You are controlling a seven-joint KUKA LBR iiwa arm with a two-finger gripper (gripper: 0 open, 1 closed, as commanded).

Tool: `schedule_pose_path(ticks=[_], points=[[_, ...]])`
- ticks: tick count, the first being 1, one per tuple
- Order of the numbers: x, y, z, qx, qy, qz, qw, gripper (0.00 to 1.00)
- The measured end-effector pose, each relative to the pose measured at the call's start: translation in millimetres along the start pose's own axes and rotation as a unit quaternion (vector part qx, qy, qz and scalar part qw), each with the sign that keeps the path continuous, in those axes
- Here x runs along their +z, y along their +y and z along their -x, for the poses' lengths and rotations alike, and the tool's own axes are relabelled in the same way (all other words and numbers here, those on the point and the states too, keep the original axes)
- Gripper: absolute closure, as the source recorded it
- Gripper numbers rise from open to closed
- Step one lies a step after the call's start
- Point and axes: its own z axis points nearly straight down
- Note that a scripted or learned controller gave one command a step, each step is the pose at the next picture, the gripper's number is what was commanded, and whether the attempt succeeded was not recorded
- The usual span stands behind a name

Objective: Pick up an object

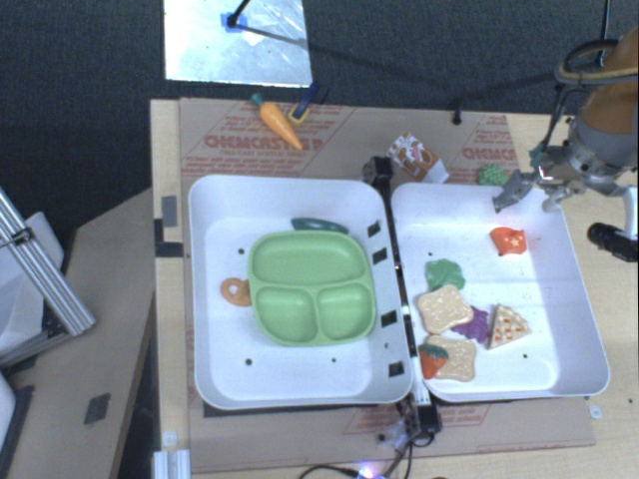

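Observation:
My gripper (531, 196) hovers over the far right corner of the right bin (569, 297), its two fingers spread apart and open with nothing between them. A red toy piece (508, 239) lies just in front of it on the bin floor. Further forward lie a green leafy piece (444, 272), two toast slices (443, 309) (460, 358), a purple piece (480, 323), a pizza wedge (508, 325) and a small red-orange piece (432, 360).
The left bin (215, 347) holds a green divided plate (310, 287), a pretzel (236, 291) and a dark green piece (319, 226). Behind the bins lie a carrot (280, 125), a snack packet (411, 155), a small green item (491, 176) and a foil sheet (237, 28).

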Motion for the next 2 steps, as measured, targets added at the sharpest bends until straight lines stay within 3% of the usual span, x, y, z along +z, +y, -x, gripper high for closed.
schedule_pose_path(ticks=[2], points=[[87.1,2.8,-2.3,-0.002,-0.001,0.004,1.0,0.0]])
